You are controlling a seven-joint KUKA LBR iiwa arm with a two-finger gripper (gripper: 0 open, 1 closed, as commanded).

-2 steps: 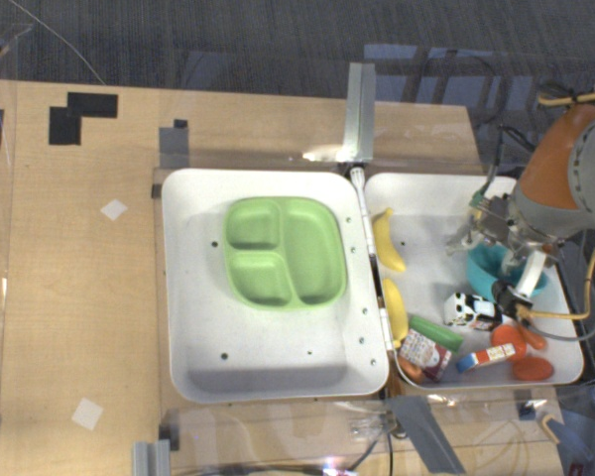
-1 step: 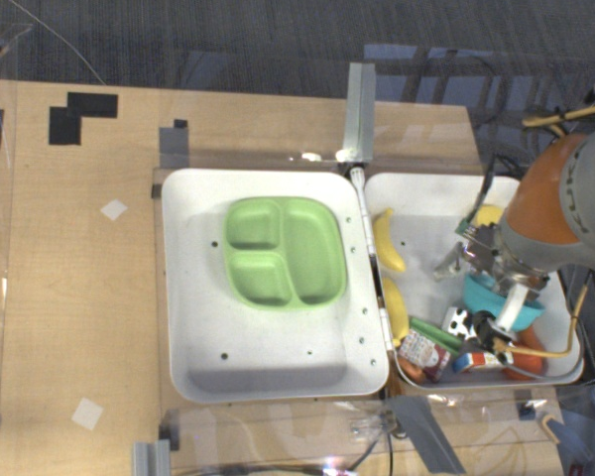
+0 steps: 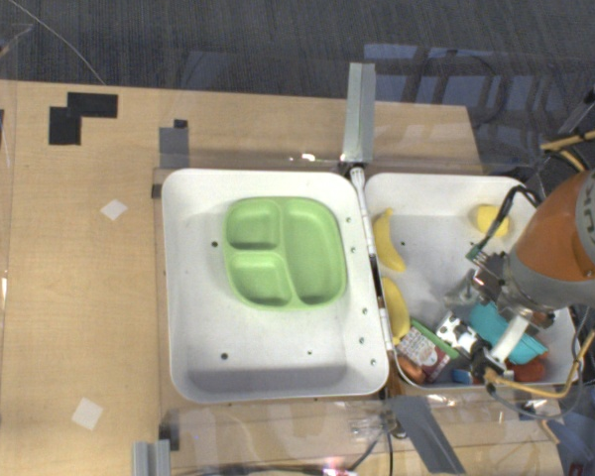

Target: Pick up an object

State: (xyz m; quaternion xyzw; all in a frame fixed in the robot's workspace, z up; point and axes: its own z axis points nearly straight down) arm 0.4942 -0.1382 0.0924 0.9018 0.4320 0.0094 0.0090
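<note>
My gripper (image 3: 474, 294) hangs low over the right bin (image 3: 431, 191), above the pile at its near end. In that pile lie a colourful snack packet (image 3: 421, 351), a black-and-white item (image 3: 457, 336), a teal object (image 3: 496, 321), a small blue piece (image 3: 461, 374) and a red object (image 3: 532, 368). The teal object is partly hidden under the wrist. Along the bin's left wall lie two yellow bananas, one further back (image 3: 387, 241) and one nearer (image 3: 398, 310). Another yellow item (image 3: 490, 220) rests by the far right corner.
The left bin (image 3: 193, 296) holds a green divided plate (image 3: 283, 252). A metal divider (image 3: 369, 256) separates the two bins. The middle of the right bin's floor (image 3: 431, 256) is bare. The arm's orange band (image 3: 567, 234) overhangs the right wall.
</note>
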